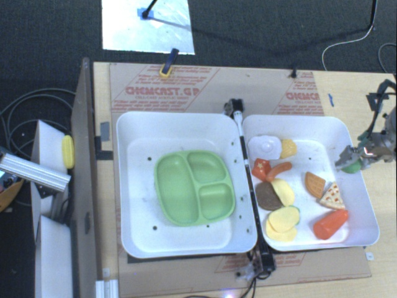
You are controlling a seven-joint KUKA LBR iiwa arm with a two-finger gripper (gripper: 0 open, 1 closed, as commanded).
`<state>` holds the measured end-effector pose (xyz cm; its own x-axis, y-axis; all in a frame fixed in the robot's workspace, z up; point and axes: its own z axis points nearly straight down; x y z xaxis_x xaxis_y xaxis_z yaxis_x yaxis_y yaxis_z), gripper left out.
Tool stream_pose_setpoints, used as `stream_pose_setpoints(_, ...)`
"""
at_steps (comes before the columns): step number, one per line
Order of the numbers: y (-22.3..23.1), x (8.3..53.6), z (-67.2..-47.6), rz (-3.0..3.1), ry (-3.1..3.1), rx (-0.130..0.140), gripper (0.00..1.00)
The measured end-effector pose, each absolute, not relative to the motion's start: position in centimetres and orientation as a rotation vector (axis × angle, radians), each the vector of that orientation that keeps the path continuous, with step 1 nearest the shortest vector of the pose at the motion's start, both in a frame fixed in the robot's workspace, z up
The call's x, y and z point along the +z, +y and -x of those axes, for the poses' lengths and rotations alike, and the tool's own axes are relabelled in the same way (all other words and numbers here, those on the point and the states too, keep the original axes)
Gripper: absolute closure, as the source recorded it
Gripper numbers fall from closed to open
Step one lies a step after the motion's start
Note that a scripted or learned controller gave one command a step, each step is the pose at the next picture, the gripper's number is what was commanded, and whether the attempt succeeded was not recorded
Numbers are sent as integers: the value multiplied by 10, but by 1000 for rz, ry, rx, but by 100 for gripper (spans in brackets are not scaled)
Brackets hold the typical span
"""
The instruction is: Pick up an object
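Bench sheet (186, 82): brown board under both bins, printed in red "CHEMCAST GP", read clearly behind the left bin; a second red print behind the right bin is partly cut by the bin rim and not legible in full.

Left bin (133, 166): white, shallow. Holds one green divided tray (193, 187) with three compartments, lying flat near the bin's middle.

Right bin (356, 191): white, touching the left bin along a shared edge. Contents, placed relative to the green tray:
- white fried-egg piece (267, 146), just right of the tray across the shared edge, toward the back.
- small yellow piece (288, 148), touching the egg's right side.
- red piece (261, 168) and orange sausage (279, 169), together, right of the tray.
- brown patty (268, 195), with a pale yellow piece (285, 192) lying against it.
- yellow slices (282, 221), stacked, toward the front; a green edge shows beneath them.
- tan biscuit (314, 183) and pizza wedge (332, 196), farther right, side by side.
- orange carrot (330, 223), front right, far from the tray.

Gripper (352, 161): at the right bin's right rim, well away from the tray. A green object (352, 165) sits at its tip, over the rim. Image is blurred here; whether the jaws are open or closed on the green object cannot be told. The arm above is cut off at the picture's edge.
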<state>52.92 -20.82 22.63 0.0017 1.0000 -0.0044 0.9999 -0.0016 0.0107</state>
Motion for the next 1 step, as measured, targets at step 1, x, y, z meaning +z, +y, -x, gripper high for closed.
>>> stream_pose_setpoints(1,-145,195,-606,-2206,2234,8,100)
